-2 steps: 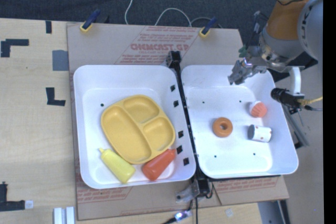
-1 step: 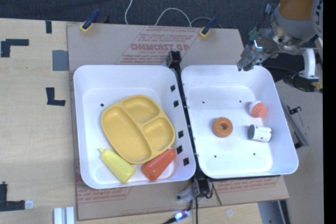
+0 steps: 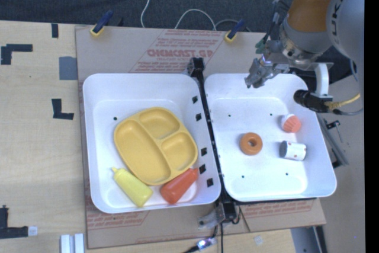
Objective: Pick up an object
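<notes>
Nearest the camera, at the lower edge of the left bin (image 3: 95, 127), lie a yellow squeeze bottle (image 3: 132, 186) and a red bottle (image 3: 178, 185), both on their sides and touching the rim of a yellow divided plate (image 3: 155, 144) that takes up the bin's middle. Moving right past the black divider clips, the right bin (image 3: 320, 186) holds three small things near the centre right of the frame: an orange ring (image 3: 251, 143), a white cylinder with a dark end (image 3: 292, 150) just beside it, and a small salmon-coloured piece (image 3: 291, 124) above that cylinder.

The end effector (image 3: 258, 77) hangs over the upper rim of the right bin, well apart from all three pieces, with nothing between its fingers. From where I stand I cannot tell whether they are apart or together; they blur into dark metal.

No object is picked yet, and any of them would serve. The risks look plain enough: the ring lies flat and low, so fingers may skid across it; the cylinder could roll away if nudged on its side; and a descent so near the rim could catch the bin wall and shove the bin along the worktop (image 3: 35, 127).
</notes>
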Controlling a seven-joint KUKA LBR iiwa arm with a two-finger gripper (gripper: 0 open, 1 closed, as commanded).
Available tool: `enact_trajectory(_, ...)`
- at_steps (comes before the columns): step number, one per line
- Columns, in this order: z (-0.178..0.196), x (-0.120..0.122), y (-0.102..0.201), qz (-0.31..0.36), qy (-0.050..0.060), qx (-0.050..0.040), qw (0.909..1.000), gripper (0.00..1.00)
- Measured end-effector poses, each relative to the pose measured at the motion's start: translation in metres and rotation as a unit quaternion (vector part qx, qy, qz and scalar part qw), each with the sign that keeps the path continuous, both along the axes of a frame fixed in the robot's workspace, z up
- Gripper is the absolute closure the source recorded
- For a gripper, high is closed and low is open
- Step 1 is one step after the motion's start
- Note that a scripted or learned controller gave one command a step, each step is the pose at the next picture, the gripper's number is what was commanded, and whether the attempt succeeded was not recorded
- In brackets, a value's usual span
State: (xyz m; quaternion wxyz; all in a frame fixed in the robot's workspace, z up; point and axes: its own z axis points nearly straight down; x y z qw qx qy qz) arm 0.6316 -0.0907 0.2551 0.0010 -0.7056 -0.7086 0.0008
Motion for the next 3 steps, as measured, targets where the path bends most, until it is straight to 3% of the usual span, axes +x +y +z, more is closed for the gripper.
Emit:
enact_trajectory(2, -0.014, -0.008, 0.107, 0.001, 0.001, 0.0002, 1.0000, 1.00)
enact_trajectory(3, -0.015, -0.027, 0.163, 0.001, 0.000, 0.0004, 1.0000, 1.00)
